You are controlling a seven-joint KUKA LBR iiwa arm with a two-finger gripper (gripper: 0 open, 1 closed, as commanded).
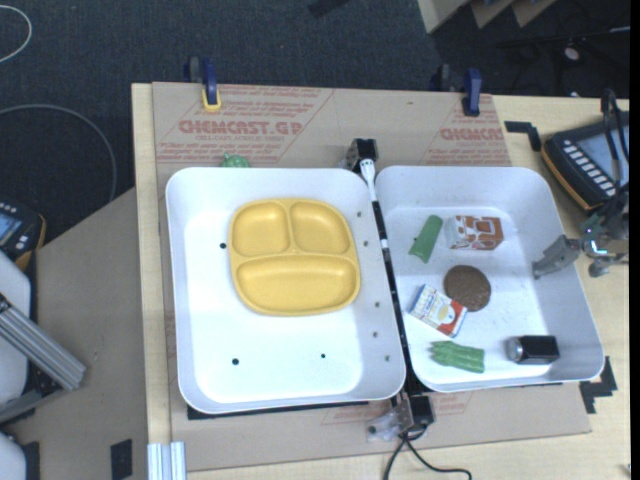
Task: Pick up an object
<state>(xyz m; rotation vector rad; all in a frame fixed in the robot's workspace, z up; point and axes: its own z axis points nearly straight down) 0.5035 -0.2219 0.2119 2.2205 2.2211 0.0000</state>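
A: Camera view: the pincer [556, 258] sits at the right bin's [520, 183] right edge; whether it's apart or together, I cannot tell.

B: Nearest thing, the black block [533, 348], lies just below it.

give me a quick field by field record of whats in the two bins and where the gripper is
left bin: shallow white bin holding a yellow plastic three-compartment plate
right bin: shallow white bin holding six small items
items, far side: green flat rectangular block; red and white printed carton
items, middle: brown round disc; white, red and blue small packet
items, near side: green ridged pod-shaped toy; black and silver small block
gripper: at the right bin's right rim, apart from every item
held object: none seen
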